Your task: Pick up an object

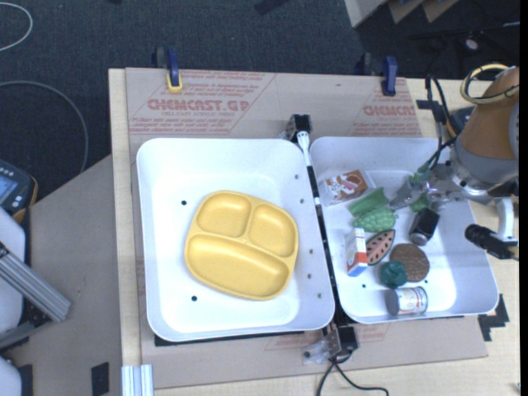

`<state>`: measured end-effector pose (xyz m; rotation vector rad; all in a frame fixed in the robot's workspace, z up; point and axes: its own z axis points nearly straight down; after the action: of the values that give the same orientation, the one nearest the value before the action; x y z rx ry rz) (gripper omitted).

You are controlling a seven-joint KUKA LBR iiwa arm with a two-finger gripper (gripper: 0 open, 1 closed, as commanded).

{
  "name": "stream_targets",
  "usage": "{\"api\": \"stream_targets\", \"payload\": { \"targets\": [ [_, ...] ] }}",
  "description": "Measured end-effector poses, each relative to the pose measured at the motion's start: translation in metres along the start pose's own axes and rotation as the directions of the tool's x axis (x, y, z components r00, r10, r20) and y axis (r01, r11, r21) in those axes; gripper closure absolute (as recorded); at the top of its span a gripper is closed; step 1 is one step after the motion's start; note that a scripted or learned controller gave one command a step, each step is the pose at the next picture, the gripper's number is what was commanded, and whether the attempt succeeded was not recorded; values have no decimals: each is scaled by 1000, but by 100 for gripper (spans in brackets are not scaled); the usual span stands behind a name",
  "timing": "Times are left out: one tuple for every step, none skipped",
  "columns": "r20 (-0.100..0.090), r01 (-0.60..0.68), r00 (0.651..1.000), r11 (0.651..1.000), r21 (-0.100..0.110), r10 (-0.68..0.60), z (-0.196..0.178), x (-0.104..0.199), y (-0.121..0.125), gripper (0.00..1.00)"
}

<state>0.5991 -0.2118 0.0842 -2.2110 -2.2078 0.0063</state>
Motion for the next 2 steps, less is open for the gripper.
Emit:
{"api": "stream_targets", "payload": {
  "targets": [
    [6, -1, 1000, 1000, -10, 1, -48, 31, -77, 0],
    [8, 1, 1000, 1000, -14, -1, -46, 30, -74, 0]
  ]
}}
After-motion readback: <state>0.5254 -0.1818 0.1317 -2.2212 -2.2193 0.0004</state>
